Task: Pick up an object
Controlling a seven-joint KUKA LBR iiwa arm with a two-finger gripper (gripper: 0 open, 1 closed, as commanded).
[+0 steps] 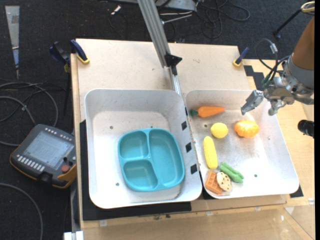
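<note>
Orange fruit (246, 129) lies just below the hand (261, 105), whose fingers are spread, empty.

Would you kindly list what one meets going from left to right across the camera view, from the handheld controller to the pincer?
Controller → blue tray → corn → orange → pincer.
</note>
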